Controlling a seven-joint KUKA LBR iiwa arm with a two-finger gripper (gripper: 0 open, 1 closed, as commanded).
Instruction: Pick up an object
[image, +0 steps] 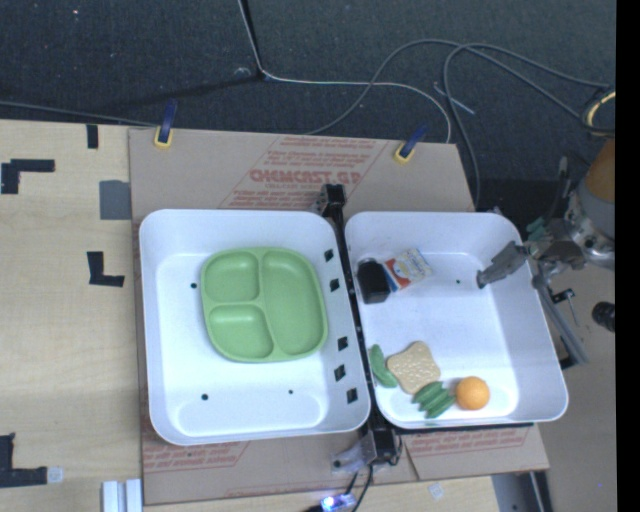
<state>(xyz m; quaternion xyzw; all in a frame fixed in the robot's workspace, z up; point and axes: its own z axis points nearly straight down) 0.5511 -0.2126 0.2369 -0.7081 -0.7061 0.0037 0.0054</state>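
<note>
**Gripper at right bin's far-right rim, nothing in it**

Camera view, the one you have:

- Gripper (500, 268) sits at the right bin's (520, 400) right wall, near the upper corner. You see dark fingers (497, 270) slanting down-left over the rim. Nothing visible between them. Too small and dark to tell how far open they are.
- Candidate objects all lie in the right bin, well apart from the gripper:
  - black block (372, 281), matte, rounded, against the left wall, long axis roughly up-down in frame.
  - white packet (407, 267) with red print, flat, just right of the black block and touching it, long axis tilted up to the right.
  - toast slice (413, 366), tan, flat, toy-like, near the lower left, tilted.
  - green pod (380, 365), glossy, elongated, just left of the toast, long axis running top-left to bottom-right.
  - second green piece (434, 399), below-right of the toast, long axis slanting up-right.
  - orange (472, 393), round, smooth, just beside that green piece.
- Left bin (170, 400) holds a pale green divided plate (265, 304), smooth plastic, three compartments, lying flat in the middle.
- Both bins are glossy white, shallow, rounded corners, sitting on brown cardboard (300, 170) with red print, clipped at the top edge.
</note>
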